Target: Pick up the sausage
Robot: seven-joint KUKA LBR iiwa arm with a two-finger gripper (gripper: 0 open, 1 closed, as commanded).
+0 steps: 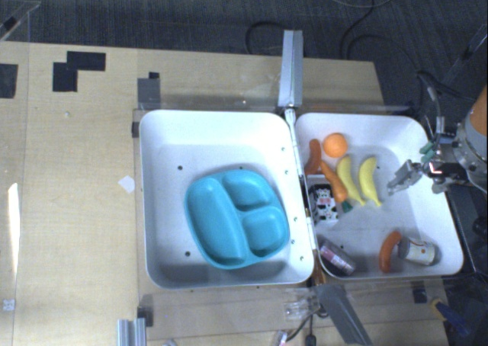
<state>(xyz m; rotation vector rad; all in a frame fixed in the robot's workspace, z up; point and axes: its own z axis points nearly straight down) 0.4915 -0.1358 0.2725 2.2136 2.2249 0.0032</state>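
The sausage [390, 251], a short curved orange-red piece, lies near the front of the right bin [450, 257], touching a small grey can [418, 251] on its right. My gripper [410, 174] reaches in over the right bin's right side, level with the bananas. It is behind the sausage and a little to its right, well apart from it. Nothing shows in its grasp.
The right bin also holds two yellow bananas [361, 180], an orange ball [335, 144], a carrot [335, 182], a brownish-orange stick-shaped piece [313, 155], a small printed box [324, 204] and a dark wrapped item [336, 256]. The left bin [164, 146] bears a blue divided plate [237, 217].
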